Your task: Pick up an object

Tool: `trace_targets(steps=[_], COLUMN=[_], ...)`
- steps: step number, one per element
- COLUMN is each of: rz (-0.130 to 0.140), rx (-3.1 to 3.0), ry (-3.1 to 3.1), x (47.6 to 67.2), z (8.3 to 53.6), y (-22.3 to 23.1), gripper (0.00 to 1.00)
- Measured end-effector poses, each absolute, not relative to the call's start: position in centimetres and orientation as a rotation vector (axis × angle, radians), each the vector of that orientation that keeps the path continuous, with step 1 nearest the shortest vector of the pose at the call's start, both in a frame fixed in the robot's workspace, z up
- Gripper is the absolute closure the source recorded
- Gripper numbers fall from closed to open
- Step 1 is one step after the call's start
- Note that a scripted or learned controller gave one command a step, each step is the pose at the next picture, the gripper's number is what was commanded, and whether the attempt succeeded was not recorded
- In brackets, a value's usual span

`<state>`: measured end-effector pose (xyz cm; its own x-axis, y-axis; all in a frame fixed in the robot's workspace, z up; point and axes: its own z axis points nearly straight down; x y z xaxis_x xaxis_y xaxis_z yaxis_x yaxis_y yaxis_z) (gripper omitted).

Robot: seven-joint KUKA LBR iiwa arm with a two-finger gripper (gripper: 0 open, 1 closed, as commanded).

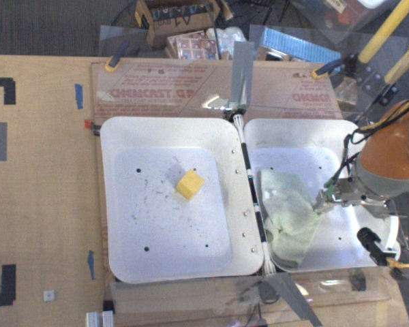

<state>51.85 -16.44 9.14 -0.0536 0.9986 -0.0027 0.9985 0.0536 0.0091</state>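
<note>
Crumpled pale-green cloth (pixel 290 216) in right white bin (pixel 327 138); gripper (pixel 322 204) at its three-o'clock edge, finger state indiscernible; thin fabric may slip.

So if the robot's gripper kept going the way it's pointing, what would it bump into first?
Probably the pale green cloth. The gripper points leftward and down at the cloth's right edge in the right bin. Depth is hard to judge from above, so it may already be touching.

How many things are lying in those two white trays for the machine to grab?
2: a yellow block in the left bin, and a pale green cloth in the right bin. The cloth could hide something beneath.
</note>
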Motion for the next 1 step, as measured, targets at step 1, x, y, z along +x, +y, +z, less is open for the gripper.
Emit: trace_targets(steps=[1], rz=[0.001], rx=[1.915], ry=[2.485], x=[51.89], z=[22.82], y=[-22.45], gripper=[1.00])
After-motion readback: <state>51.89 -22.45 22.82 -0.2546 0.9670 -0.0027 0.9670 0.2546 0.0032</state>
